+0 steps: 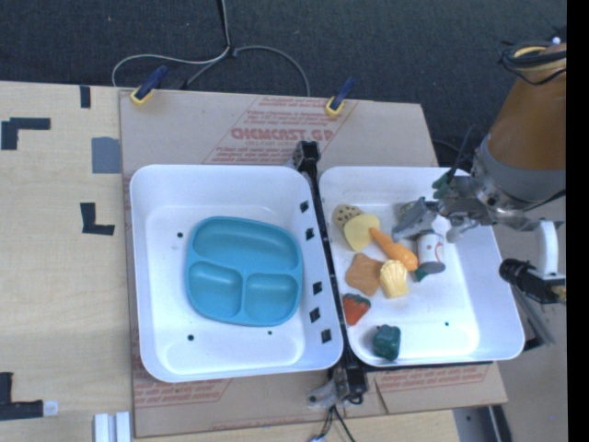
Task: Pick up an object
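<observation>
my gripper hangs over the right bin, low above the pile of toy food, coming in from the right side. whether it is released or clenched i cannot tell — from this angle the tip is a blur of grey and white, and nothing shows plainly caught in it.

the closest thing to take is the carrot, lying slantwise just beside the tip and seeming to touch the corn below it. to its left sit a yellow piece and a brown slice; a red piece lies near the divider and a green lump rests apart toward the near edge.

i judge the carrot to be light, stiff moulded plastic, smooth and a bit slippery, not fragile. it tapers, so a pinch near the thin end would likely squirt it out — i would close across the thicker middle, square to its length. crowded neighbours may get nudged or pinched along with it. the green lump, standing alone, looks like the easier grab if the carrot slips.

the left bin holds a blue tray, well apart from all this.
</observation>
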You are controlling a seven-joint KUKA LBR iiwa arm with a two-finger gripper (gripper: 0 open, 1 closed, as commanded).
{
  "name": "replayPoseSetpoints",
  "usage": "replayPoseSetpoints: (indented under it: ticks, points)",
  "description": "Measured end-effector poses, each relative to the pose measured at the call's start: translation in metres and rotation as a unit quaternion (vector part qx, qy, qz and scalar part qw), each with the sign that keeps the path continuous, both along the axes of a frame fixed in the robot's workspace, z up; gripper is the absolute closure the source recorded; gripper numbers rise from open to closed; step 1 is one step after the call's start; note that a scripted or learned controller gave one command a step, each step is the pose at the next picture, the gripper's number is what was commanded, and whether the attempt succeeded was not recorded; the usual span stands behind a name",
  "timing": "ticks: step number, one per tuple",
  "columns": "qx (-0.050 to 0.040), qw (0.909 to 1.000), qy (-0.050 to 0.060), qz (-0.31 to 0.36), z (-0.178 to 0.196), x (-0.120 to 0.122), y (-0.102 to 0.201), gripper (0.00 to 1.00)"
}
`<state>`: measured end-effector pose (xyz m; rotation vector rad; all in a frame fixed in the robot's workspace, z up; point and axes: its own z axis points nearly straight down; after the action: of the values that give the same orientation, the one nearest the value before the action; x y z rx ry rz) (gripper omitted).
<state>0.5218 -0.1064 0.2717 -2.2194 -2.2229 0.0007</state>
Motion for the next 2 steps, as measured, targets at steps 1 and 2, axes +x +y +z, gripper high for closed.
replayPoseSetpoints:
  ticks: [1, 2]
  points:
    - [-0.0027, 1.0000, -0.001, -0.002, -0.185, -0.004, 0.005, 0.00]
    - [-0.0016, 1.0000, -0.006, 0.000, -0.180, 0.058, 0.001, 0.00]
